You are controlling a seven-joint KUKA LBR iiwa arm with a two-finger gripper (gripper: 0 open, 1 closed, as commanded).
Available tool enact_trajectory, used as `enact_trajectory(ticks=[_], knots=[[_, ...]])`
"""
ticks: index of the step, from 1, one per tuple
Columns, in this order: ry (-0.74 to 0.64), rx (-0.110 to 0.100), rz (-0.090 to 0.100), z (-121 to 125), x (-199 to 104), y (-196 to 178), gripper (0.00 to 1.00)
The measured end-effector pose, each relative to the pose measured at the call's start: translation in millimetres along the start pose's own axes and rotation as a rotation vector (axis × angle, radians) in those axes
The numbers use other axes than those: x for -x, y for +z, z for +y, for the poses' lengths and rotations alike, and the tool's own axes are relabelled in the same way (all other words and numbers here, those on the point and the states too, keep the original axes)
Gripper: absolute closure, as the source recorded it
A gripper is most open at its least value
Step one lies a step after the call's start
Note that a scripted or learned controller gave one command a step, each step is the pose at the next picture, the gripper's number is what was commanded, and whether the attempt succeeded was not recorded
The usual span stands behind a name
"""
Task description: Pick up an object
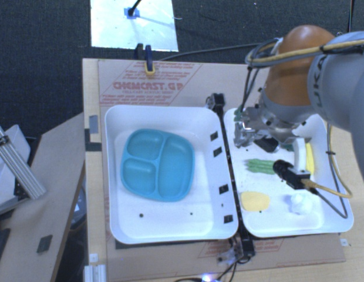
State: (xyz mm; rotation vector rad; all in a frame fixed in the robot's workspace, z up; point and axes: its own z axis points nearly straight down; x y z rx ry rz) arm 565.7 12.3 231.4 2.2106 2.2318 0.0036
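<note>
My end effector [248,135] hangs low over the upper left part of the right bin [334,222], near the divider between the bins. How it is set I cannot tell from this slant. Just below it lies a green object [259,166]; a yellow disc [255,201] sits nearer the front, a white crumpled item [299,203] beside that. A blue divided plate [157,164] rests in the left bin [120,222] on the tabletop [59,163].

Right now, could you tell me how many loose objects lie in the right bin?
4: a green piece mid-bin, a yellow disc near the front, a white lump front right, a yellow stick at right. The arm may hide more.
</note>
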Motion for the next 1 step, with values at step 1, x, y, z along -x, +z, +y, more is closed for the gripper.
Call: enact_trajectory(ticks=[1], knots=[[-0.001,0.001,0.001,17.4,-57.7,-2.3,1.0]])
